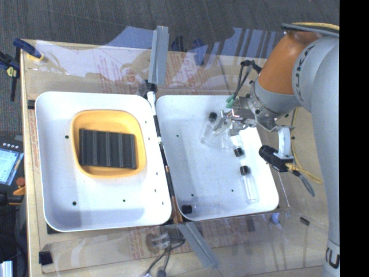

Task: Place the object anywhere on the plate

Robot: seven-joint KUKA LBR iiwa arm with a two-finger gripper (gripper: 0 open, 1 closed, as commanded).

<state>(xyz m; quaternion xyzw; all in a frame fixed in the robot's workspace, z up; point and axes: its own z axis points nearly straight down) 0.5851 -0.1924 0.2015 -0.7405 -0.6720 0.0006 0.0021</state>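
Right bin (190, 172) – gripper (226, 124) low over clear object (209, 134), grip state unclear; yellow plate (108, 148) in left bin (55, 195).

- Left bin (52, 206): plain white throughout.
- Right bin (196, 183): plain white; small black spots near its bottom-left corner and right edge.
- Plate (108, 122) in the left bin: yellow-orange rim, dark grey centre with black vertical ribbing.
- Arm (314, 85): grey, with an orange band.
- Bench (86, 68): pale tan with faint reddish print.
- Clear object (250, 188) near the right bin's right edge: transparent, black cap.
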